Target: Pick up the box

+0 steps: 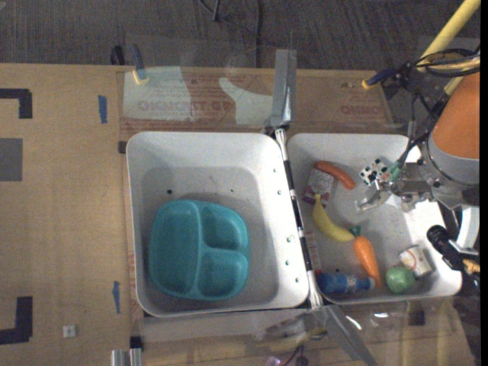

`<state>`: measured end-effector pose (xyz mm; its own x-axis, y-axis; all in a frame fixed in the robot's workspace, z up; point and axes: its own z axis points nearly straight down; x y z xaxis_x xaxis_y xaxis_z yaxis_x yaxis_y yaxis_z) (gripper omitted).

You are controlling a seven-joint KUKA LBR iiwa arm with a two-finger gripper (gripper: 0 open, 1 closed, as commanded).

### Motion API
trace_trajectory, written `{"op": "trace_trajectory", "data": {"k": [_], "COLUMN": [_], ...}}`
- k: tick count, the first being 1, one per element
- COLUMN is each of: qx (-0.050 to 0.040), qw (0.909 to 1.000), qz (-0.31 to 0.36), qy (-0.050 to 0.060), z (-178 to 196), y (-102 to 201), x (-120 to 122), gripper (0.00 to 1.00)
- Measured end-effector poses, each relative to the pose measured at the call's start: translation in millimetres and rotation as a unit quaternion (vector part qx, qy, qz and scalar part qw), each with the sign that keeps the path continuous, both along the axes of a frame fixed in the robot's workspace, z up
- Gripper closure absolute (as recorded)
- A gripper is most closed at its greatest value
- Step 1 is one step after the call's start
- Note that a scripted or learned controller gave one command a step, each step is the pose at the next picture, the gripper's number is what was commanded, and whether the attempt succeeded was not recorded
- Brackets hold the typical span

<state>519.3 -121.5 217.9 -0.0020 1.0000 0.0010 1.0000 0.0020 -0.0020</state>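
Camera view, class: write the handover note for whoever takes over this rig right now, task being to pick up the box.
Gripper: over the right bin, fingers' state unclear, nothing seen held.
Box: small, lying at the right bin's front right, beside the green apple, apart from the gripper.
Done: no grasp yet.
Left: move to the box, close on it, lift.

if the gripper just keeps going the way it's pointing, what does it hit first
The gripper points left and down into the right bin. Bare bin floor looks first; further left lies the banana. Its height above the floor is unclear.
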Motion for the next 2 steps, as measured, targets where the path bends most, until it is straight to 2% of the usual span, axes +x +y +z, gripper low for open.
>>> {"op": "trace_trajectory", "data": {"k": [1,2], "qx": [-0.0017,-0.0011], "qw": [1.0,0.9693], "qz": [-0.002,-0.246], "qy": [-0.005,-0.001], "z": [-130.2,-123.7], "y": [-60.9,-36.8], "x": [-38.2,-14.4], "gripper": [0.0,0.0]}}
